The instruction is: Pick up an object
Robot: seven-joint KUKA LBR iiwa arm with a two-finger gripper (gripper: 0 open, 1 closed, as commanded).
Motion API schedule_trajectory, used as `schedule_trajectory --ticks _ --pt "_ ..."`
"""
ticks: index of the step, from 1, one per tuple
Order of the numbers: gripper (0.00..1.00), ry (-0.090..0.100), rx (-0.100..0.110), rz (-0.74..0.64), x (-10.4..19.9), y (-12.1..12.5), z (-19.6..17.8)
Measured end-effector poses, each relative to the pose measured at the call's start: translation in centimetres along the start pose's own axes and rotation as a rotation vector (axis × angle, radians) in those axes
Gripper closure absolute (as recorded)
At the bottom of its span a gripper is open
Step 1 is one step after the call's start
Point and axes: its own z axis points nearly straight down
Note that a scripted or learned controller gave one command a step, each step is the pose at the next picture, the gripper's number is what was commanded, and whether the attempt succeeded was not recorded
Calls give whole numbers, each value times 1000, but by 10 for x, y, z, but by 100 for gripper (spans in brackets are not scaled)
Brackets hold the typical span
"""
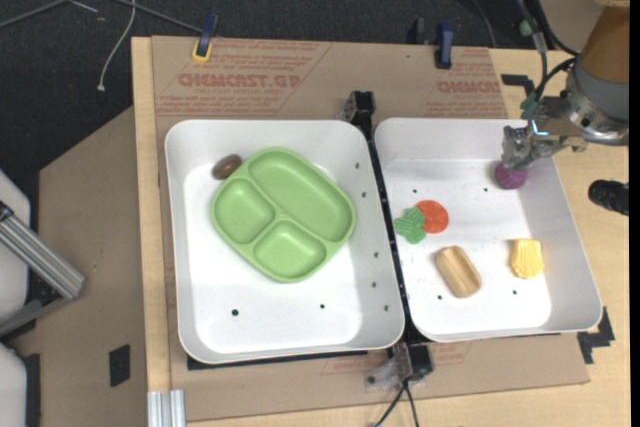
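My gripper [519,153] is over the far right part of the right bin [470,150], directly above a small purple object [512,178] that lies on the bin floor. The gripper's lower end meets the top of the purple object in this view, and whether it touches it is unclear. Also in the right bin are a green piece [409,226] next to a red-orange piece [433,215], a tan bread-shaped object [458,271] and a yellow object [527,258].
The left bin [200,305] holds a light green divided plate [284,213], with a small brown object [228,166] at its upper left. Clamps [207,35] sit at the cardboard's far edge. Cables trail behind the arm at the upper right.
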Motion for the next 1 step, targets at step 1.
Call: schedule_trajectory --ticks 1 --pt "0 0 0 0 0 0 0"
